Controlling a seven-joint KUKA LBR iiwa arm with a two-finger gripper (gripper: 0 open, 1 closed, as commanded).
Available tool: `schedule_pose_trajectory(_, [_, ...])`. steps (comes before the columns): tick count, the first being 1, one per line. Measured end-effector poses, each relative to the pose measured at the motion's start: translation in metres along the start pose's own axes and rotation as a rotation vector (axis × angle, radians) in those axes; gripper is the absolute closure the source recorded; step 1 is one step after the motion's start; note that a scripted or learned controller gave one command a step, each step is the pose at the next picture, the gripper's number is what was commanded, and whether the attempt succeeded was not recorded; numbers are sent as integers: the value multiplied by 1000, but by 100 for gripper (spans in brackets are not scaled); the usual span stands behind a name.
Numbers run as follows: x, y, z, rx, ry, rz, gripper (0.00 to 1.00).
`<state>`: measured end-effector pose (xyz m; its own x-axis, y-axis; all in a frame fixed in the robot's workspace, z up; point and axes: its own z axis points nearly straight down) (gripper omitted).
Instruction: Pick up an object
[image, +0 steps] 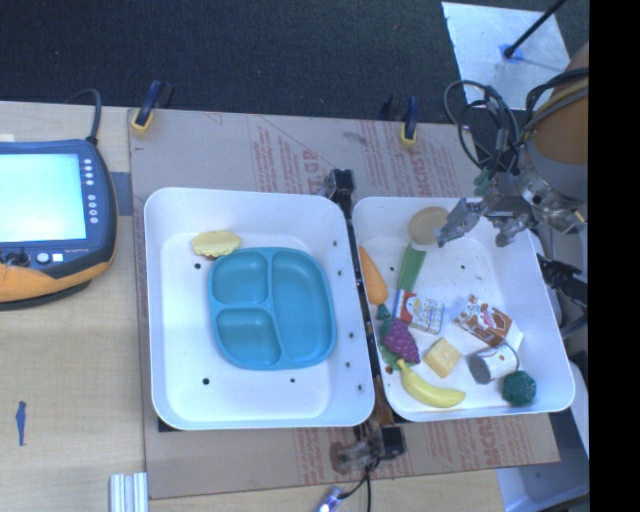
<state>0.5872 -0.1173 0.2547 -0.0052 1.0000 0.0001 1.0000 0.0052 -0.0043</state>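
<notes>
We see two white bins side by side on the surface (200, 140). The left bin (170, 300) holds a blue divided plate (271, 306) in its middle and a small yellow chip-like item (216, 243) just off the plate's upper left corner. The right bin (545, 300) holds the clutter: an orange carrot (373, 276) along its left wall, a green stick-like piece (411, 267) beside it, a round tan disc (427, 225) at the top, a small printed box (421, 313) near the middle, purple grapes (401, 341) below that, a yellow cheese cube (442, 357), a banana (431, 390) along the lower edge, a red-and-white carton (484, 323), a white-and-grey cylinder (492, 362) just under it, and a dark green broccoli-like lump (519, 388) in the lower right corner. The gripper (482, 226) hangs over the upper part of the right bin, just right of the tan disc; its fingers stand apart, one dark finger (452, 226) slanting toward the disc, nothing between them. The arm's orange band (565, 125) shows at the upper right. A tablet-like pendant (45, 215) sits on the far left of the surface, well apart from the bins.
</notes>
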Motion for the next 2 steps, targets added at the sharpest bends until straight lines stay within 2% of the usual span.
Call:
schedule_pose_trajectory(1, [51, -5, 64, 1, -1, -2, 0])
schedule_pose_trajectory(2, [24, 69, 125, 0, -1, -1, 0])
